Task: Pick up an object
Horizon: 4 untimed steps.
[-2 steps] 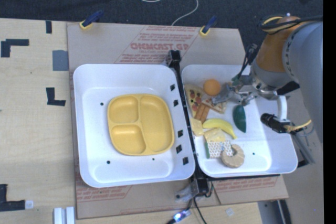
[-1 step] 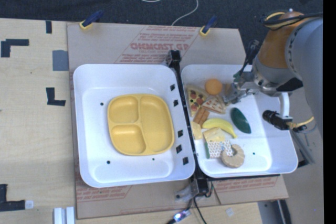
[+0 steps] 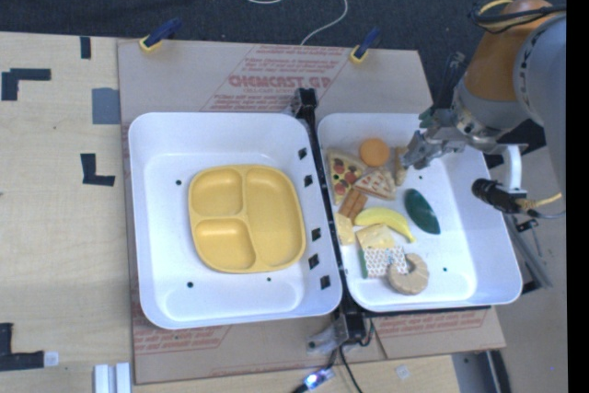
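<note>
Approach step: two-finger gripper point(image 3: 411, 154), finger state cannot be told, hovers over right shallow white bin point(image 3: 479, 225) near round orange toy fruit point(image 3: 374, 152) and dark green oval piece point(image 3: 422, 211); nothing held; next needs descent onto one object.

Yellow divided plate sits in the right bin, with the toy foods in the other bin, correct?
Not quite. The camera view shows the yellow divided plate in the left bin; the toy foods, such as the banana, lie in the right bin.
</note>
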Tool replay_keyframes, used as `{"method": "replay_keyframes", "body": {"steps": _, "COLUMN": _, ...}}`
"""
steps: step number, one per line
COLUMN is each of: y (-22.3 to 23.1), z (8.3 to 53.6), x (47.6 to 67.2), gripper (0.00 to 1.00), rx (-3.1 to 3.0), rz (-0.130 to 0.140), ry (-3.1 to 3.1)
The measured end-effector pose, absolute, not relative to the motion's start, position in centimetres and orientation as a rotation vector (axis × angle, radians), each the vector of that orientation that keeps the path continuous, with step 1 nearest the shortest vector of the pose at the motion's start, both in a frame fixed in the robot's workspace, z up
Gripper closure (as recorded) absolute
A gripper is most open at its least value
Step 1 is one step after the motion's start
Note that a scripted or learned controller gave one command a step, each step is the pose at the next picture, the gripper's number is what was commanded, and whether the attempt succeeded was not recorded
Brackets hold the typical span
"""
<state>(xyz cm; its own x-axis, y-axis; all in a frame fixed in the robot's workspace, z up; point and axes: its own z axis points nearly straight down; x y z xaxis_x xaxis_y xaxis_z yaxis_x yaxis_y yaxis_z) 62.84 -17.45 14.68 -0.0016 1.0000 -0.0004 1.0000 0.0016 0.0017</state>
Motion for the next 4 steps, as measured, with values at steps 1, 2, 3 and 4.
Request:
{"method": "replay_keyframes", "body": {"steps": 1, "y": -16.4, "z": 19.8, "x": 63.4, "gripper": 1.0, "rx": 2.216, "rz": 0.004, "ry": 2.222}}
{"method": "replay_keyframes", "body": {"steps": 2, "y": -16.4, "z": 22.6, "x": 63.5, "gripper": 1.0, "rx": 2.218, "rz": 0.002, "ry": 2.222}}
{"method": "replay_keyframes", "body": {"steps": 3, "y": -11.7, "z": 22.9, "x": 59.5, "gripper": 1.0, "rx": 2.219, "rz": -0.002, "ry": 2.228}}
{"method": "replay_keyframes", "body": {"steps": 4, "y": -7.3, "z": 22.5, "x": 57.6, "gripper": 1.0, "rx": 2.218, "rz": -0.002, "ry": 2.229}}
